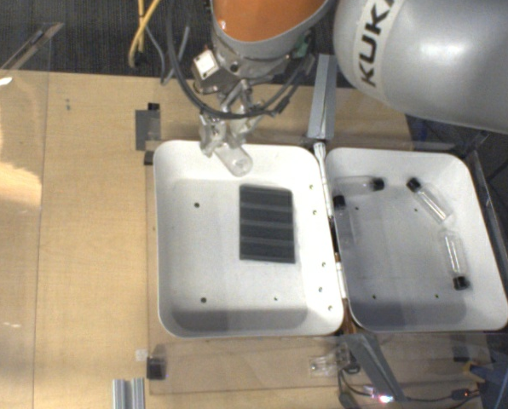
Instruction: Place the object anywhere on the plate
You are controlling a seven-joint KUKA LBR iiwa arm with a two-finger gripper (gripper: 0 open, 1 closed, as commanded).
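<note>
A dark ridged rectangular plate [267, 223] lies in the middle of the left bin [177, 254]. My gripper [222, 146] hangs over the bin's far edge, above and to the left of the plate. A short clear tube [236, 160] sticks out down and to the right from between its fingers, which are shut on it. The tube hovers just beyond the plate's far left corner. The orange band and grey wrist hide the upper part of the gripper.
The right bin [484, 305] holds several clear tubes with black caps, such as one [428, 198] at the back and one [454, 261] by the right wall. A grey divider [326, 220] separates the bins. Cables [186, 75] hang behind the gripper.
</note>
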